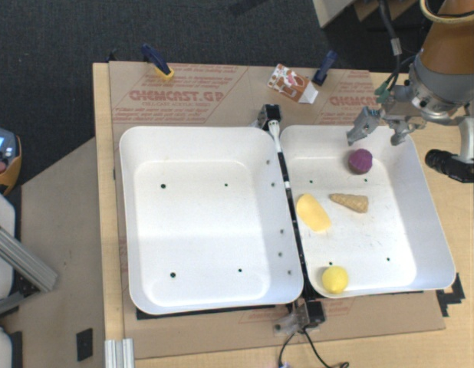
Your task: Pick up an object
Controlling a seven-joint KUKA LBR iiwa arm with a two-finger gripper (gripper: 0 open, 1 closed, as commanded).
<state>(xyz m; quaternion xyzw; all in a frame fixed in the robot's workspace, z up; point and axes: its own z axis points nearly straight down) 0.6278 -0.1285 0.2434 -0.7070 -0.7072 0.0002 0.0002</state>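
Hovering over the far edge of the right bin (421, 205), the hand (381, 129) has its fingers spread wide with nothing between them, so I'd say it's at the approach step. The purple ball (360, 160) sits just below and looks like the likely target, so next it'd need to drop down around it and close. Further out are a tan cone (350, 202), a yellow oblong thing (314, 213) and a yellow ball (334, 278).

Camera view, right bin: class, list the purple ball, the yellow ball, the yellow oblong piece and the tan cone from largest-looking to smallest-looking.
1. Yellow oblong piece
2. Tan cone, long but thin
3. Yellow ball and purple ball: these look alike in size, so I leave them unranked.
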